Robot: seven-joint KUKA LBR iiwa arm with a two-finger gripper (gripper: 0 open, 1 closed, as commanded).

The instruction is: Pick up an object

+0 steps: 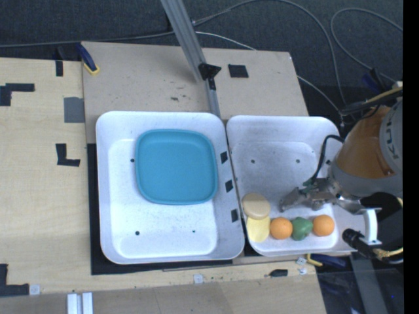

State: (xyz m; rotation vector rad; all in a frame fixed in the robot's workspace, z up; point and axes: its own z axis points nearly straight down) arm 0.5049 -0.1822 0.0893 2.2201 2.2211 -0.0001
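Along the front wall of the right bin [275, 133] lies a row of small things: a tan round piece [256, 207], a yellow piece [258, 229], an orange ball [281, 228], a green piece [302, 228] and a second orange ball [323, 225]. My gripper [288, 203] reaches in from the right, low over the bin floor, just above and behind the orange ball and the green piece. Nothing shows between its fingers. The grey arm with its orange band [366, 152] stands over the bin's right side.
The left bin [118, 175] holds a blue square plate [175, 166]. A grey metal pole [190, 38] slants up from between the bins. Cables lie on the dark floor at the upper right.
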